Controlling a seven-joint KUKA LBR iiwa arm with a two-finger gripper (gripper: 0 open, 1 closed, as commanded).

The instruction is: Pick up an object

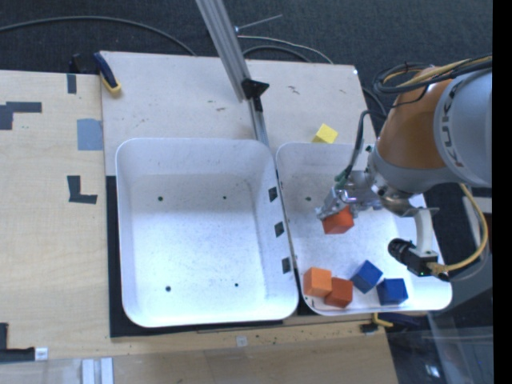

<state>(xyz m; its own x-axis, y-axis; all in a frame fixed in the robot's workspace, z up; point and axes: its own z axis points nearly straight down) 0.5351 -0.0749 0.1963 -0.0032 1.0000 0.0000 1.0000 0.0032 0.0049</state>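
At the lower right of the frame, 4 blocks crowd the near rim of the right bin (436, 301): an orange block (318, 279) touching a darker orange-red block (339, 292), then 2 blue blocks (367, 275) (392, 290) just beside them. I judge they sit bunched there because the bin's curved wall gathers loose pieces, which makes them awkward to reach.

Further up, right of centre, my gripper (337, 211) sits over the middle of that bin. A red-orange block (338, 222) lies directly beneath my fingertips, touching or nearly so. I cannot tell whether I am clamped on it or merely poised above it, so I make no claim to a hold. I judge it the likeliest target, standing apart from the cluster.

The left bin (128, 214) fills the frame's centre. Beyond, at upper right of centre, a yellow block (326, 134) rests on the bench outside both bins.
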